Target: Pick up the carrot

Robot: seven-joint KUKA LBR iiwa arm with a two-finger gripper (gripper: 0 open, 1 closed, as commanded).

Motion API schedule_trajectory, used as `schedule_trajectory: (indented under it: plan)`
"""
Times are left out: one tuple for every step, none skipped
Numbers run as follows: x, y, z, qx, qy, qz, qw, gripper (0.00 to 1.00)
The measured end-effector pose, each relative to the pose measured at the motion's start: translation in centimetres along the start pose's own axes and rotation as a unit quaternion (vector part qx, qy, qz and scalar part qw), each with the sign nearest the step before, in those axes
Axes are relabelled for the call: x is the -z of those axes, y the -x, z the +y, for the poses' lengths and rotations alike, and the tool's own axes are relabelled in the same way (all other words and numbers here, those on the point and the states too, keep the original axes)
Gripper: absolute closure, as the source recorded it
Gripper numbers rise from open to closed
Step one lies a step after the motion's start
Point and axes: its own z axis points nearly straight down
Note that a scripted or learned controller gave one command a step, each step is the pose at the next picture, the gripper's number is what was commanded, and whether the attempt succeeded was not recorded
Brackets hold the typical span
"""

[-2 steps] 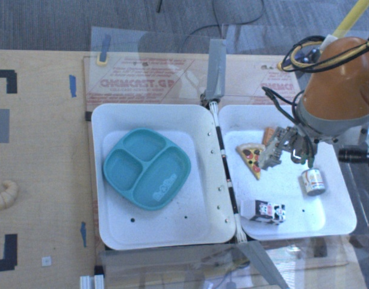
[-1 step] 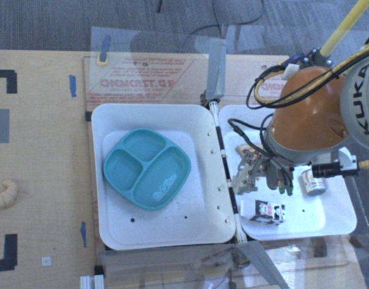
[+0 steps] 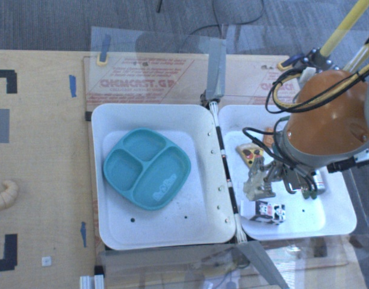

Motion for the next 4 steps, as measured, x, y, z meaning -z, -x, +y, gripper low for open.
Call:
schedule_trajectory:
  plan:
    - [0.1, 0.2, -1.1, -0.093, 0.000, -0.002, 0.9957, 1.00]
    - [-0.1, -0.7, 1.2, 0.116, 0.000, 0.000, 0.9933, 1.00]
    - [0.5, 0.5, -5.6, 0.249, -0.001, -0.002, 0.9686, 1.00]
    - [-1.6, -0.1, -1.7, 0.342, 0.000, 0.000, 0.9396, 1.00]
